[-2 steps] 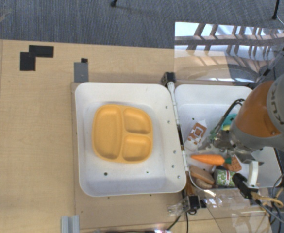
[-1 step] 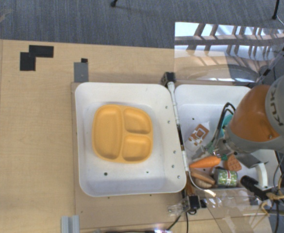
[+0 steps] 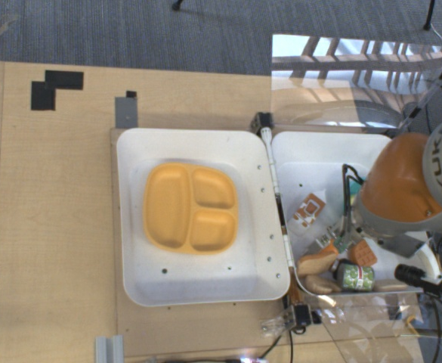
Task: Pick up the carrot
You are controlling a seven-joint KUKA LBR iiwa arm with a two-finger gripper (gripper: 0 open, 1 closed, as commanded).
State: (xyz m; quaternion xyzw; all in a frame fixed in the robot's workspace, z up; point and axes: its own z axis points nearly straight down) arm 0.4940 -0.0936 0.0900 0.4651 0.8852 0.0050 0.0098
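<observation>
I see the carrot (image 3: 316, 263) lower right; tool (image 3: 347, 240) state I cannot tell; I'd descend squarely, avoiding the can (image 3: 354, 277).

A yellow divided plate (image 3: 190, 206) lies in the left bin (image 3: 205, 290); the arm (image 3: 406, 184) hangs over the right bin (image 3: 311, 153).
</observation>
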